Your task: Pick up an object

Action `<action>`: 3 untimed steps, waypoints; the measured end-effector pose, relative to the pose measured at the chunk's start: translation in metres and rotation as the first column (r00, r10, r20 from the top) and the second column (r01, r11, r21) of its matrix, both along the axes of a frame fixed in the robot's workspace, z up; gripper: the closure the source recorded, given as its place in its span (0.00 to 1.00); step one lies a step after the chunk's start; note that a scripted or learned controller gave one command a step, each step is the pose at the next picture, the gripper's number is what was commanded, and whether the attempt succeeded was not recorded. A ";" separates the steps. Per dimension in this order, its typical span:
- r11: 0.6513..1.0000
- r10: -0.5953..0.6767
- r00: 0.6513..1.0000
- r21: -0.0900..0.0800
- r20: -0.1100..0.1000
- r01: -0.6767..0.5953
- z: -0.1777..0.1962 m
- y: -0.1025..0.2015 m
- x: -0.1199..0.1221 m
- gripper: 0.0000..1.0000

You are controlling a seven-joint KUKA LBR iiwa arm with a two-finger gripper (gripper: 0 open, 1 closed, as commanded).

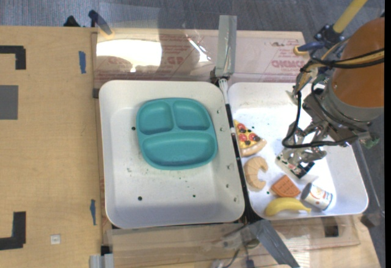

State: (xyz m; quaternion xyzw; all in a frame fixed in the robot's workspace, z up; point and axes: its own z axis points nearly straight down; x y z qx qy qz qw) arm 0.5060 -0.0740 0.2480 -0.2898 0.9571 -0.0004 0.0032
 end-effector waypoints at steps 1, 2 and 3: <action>0.953 0.304 0.953 -0.003 0.005 -0.304 0.012 0.009 -0.005 1.00; 0.837 0.547 0.837 -0.002 -0.002 -0.547 -0.040 0.025 -0.024 1.00; 0.684 0.730 0.684 -0.005 0.003 -0.730 -0.024 0.088 -0.024 1.00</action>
